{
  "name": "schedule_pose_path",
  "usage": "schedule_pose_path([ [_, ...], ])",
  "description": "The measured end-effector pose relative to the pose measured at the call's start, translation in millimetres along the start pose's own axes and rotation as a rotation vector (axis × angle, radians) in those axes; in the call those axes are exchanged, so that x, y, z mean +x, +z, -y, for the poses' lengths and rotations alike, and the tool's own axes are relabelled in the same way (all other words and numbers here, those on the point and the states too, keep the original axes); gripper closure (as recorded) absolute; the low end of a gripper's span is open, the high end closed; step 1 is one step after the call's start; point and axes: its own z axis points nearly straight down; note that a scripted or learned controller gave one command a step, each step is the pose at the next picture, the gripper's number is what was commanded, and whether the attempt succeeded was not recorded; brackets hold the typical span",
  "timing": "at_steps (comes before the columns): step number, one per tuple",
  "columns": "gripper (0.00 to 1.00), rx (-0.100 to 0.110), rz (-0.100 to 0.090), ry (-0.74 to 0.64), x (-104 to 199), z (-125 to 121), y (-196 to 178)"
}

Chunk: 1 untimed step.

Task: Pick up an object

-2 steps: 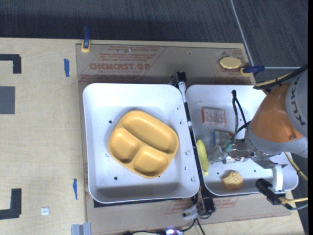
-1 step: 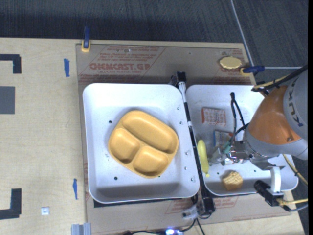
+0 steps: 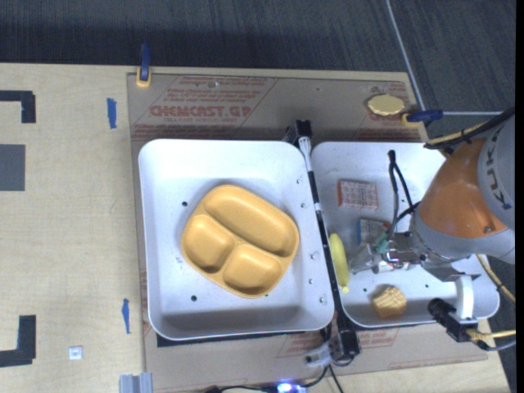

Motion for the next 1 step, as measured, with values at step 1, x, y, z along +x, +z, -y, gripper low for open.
schedule_pose_path([
  [1,0.00,0.000,0.000,0.000,0.1,0.1,0.1],
])
